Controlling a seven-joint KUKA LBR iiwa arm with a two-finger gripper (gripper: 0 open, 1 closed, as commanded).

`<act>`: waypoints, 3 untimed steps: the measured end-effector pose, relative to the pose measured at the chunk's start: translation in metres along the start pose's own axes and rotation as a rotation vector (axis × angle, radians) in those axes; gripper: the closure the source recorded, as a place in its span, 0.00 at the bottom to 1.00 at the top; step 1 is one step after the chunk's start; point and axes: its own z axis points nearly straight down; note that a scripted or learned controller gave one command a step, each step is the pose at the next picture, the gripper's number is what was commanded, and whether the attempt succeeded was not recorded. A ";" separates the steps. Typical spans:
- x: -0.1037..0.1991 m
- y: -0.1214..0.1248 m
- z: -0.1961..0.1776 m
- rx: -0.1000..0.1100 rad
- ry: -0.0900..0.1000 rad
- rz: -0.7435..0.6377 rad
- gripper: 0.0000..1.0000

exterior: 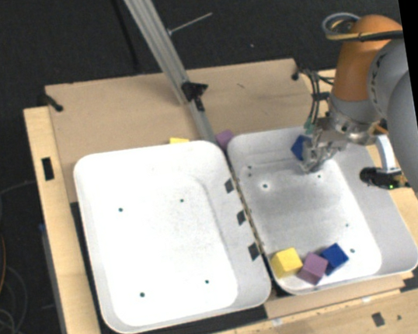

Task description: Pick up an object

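Grey arm w/ orange band (pixel 355 72) reaches down-left over right bin (pixel 380 253), wrist bent, end effector (pixel 313 155) low near bin's upper edge. Blue block (pixel 299 147) sits at its tip; can't tell if gripped. Yellow block (pixel 286 261), purple block (pixel 314 267), 2nd blue block (pixel 334 256) cluster at bin's near edge.

Two shallow white plastic bins, left (pixel 99 219) and right (pixel 379 249), look smooth and faintly glossy; the tan wooden bench (pixel 129 108) is matt; yellow (pixel 286 260), purple (pixel 314 267) and blue (pixel 334 255) blocks look matt like foam
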 end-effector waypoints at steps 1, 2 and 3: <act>0.001 0.001 -0.001 -0.004 0.000 -0.004 0.00; 0.000 0.001 -0.013 -0.007 -0.003 -0.007 1.00; 0.086 0.010 -0.023 -0.056 -0.001 -0.015 1.00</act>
